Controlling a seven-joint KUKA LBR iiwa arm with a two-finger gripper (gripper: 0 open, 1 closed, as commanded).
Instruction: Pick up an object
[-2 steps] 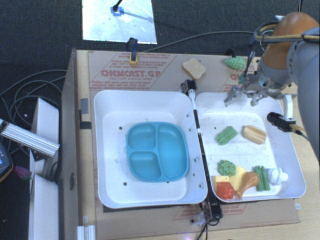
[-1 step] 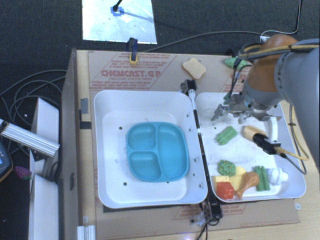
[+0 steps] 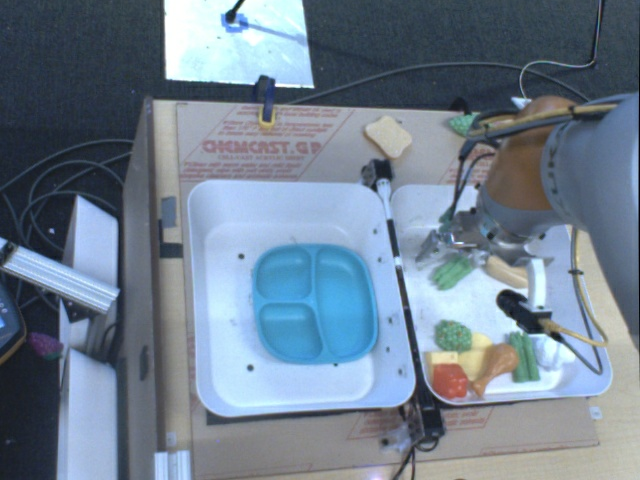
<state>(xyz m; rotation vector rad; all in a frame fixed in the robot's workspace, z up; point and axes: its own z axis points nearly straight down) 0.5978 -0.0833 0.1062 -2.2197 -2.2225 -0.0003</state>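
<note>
Camera view: the grey arm (image 3: 595, 163) comes in from the right, its orange band (image 3: 520, 168) above the right bin (image 3: 418, 216). The end effector (image 3: 440, 246) hangs low over the upper left part of that bin. Its metal tip is blurred against the white floor, so I cannot tell whether it is wide or narrow, nor whether it has hold of anything.

A green pod (image 3: 452, 271) lies tilted just below the end effector, so close that I cannot tell whether they touch. Just right of the pod lies a tan piece (image 3: 505, 272). Along the bin's lower edge sit a broccoli (image 3: 452, 334), a yellow piece (image 3: 478, 344) touching it, a red piece (image 3: 450, 381) in the corner, a drumstick (image 3: 493, 366) and green stalks (image 3: 524, 358) beside that.

The left bin (image 3: 220, 268) carries a blue plate (image 3: 315, 303) with compartments, lying flat near the middle. The two bins touch along a shared edge.

On the table (image 3: 300, 146) behind the bins lies a bread slice (image 3: 388, 136), well apart from the end effector, and a yellow clamp (image 3: 266, 103) stands at the far edge.
</note>
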